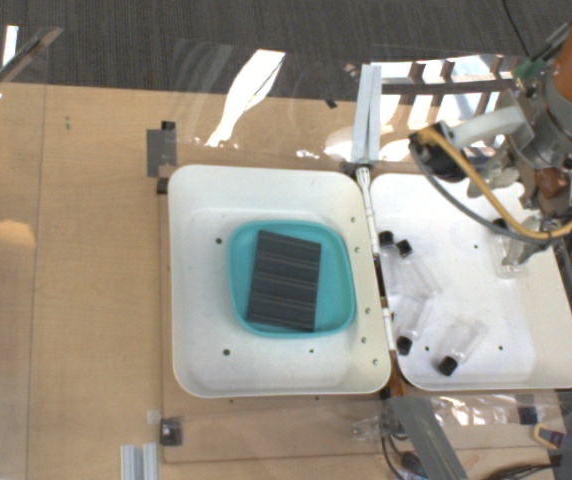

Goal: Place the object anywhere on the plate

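A dark grey ribbed rectangular block (285, 281) lies flat on the teal plate (341, 298), which sits in the middle of the left bin (201, 348). The block is well inside the plate's rim. My gripper (514, 256) hangs over the right bin (546, 358), near its right side and far from the plate. It comes down from the arm's wrist at the upper right, with yellow and black cables looping around it. Nothing dark shows under the gripper.
Several small clear vials with black caps lie in the right bin, among them one (396, 243) near the divider and one (456, 351) near the front. A metal rail (367, 108) stands behind the bins. Bare wooden bench (66, 268) extends to the left.
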Tool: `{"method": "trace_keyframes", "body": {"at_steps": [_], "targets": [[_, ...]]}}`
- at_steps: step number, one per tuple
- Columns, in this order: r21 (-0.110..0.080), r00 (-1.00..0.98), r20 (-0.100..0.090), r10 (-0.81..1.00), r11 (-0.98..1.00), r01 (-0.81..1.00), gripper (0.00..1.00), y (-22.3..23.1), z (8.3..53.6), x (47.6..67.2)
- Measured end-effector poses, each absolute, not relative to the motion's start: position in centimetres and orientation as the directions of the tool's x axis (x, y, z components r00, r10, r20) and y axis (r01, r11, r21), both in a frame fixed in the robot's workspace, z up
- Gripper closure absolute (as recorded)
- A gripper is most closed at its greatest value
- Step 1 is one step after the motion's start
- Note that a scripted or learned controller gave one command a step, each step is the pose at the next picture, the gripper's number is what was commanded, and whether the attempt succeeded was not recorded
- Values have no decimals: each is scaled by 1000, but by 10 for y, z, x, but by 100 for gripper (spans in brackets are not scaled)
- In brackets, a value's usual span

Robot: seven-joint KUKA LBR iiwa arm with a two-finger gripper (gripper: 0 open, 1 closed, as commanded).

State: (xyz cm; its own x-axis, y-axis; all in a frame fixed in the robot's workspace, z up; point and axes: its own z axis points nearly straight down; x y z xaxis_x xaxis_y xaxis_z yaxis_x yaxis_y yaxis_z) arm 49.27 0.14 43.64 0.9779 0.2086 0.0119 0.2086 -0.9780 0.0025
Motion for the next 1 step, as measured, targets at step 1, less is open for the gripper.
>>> {"method": "trace_keyframes", "body": {"at_steps": [1], "targets": [[5,979,14,203,-979,203,0,-8,437,489]]}}
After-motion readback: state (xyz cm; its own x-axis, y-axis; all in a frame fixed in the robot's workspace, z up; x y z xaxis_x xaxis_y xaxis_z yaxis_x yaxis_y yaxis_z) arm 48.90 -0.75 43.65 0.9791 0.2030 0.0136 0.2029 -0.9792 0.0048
